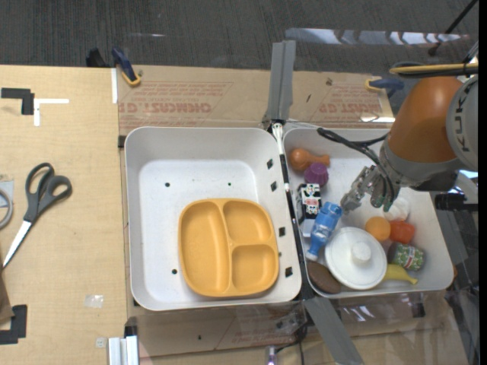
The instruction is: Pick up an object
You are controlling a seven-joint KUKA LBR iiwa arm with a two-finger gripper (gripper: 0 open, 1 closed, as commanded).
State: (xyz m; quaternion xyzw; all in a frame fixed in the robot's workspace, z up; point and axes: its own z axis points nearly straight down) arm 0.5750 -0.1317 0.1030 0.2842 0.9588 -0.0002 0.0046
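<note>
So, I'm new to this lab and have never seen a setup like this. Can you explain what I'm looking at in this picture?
It is one picture, taken by a fixed camera above a bench, looking down at a slant. The grey and orange machine on the right is a robot arm; its end effector hangs over the right bin, and I can't tell if it holds anything. Its job is to pick up an object. That bin holds small items: a white lidded bowl, a blue bottle, a purple piece, an orange, a banana and more. The left bin holds a yellow divided plate. Scissors lie on the bench to the left.
</note>
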